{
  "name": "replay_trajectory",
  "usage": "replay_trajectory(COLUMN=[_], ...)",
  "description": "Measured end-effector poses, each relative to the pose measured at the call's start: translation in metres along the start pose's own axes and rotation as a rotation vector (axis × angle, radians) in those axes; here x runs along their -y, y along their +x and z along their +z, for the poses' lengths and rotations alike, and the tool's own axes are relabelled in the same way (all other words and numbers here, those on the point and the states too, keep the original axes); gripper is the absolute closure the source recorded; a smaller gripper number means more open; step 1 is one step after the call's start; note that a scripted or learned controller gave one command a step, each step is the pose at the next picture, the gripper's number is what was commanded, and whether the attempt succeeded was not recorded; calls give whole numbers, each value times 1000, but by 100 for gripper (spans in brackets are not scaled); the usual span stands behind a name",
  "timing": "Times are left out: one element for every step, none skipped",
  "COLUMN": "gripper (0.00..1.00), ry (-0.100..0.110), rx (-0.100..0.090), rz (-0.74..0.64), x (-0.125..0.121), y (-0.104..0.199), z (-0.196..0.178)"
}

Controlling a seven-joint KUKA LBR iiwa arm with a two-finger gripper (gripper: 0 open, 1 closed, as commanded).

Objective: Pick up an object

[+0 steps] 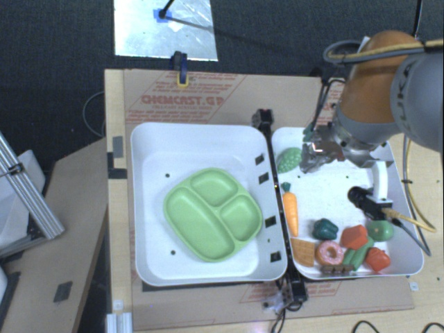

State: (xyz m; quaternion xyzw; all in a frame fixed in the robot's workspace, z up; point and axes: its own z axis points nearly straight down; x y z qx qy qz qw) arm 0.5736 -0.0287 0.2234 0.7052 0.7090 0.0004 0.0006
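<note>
a: big picture first: the bench [208, 92] with two bins side by side, and the arm [378, 82] leaning in from the right, over the far side of the right bin [326, 193].
b: the left bin [159, 144] holds the plate [208, 217], pale green, three compartments, lying flat around the middle.
a: and the right bin is where the toys are. most of them crowd the near edge, with bare floor in the middle.
b: the gripper [312, 159] is down low at the far left corner of that bin, just beside the green toy [288, 160], which sits against the wall shared with the left bin.
a: is it holding that toy?
b: can't tell. the hand is dark and bunched up there, so wide or narrow, i can't say. whether it touches the toy, same answer.
a: fair. along that same wall lies the carrot [291, 212], leafy end far, tip towards the near edge, apart from the gripper.
b: then the near cluster: a tan wedge [302, 248] just below the carrot, the donut [329, 253] beside it, the dark pepper [324, 227] just above the donut, and a red toy [354, 236] to the right of that.
a: all of those well apart from the gripper.
</note>
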Motion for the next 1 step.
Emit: replay_trajectory(gripper=[100], ry=[0], rx=[0], rz=[4], x=[-1], y=[-6], z=[3])
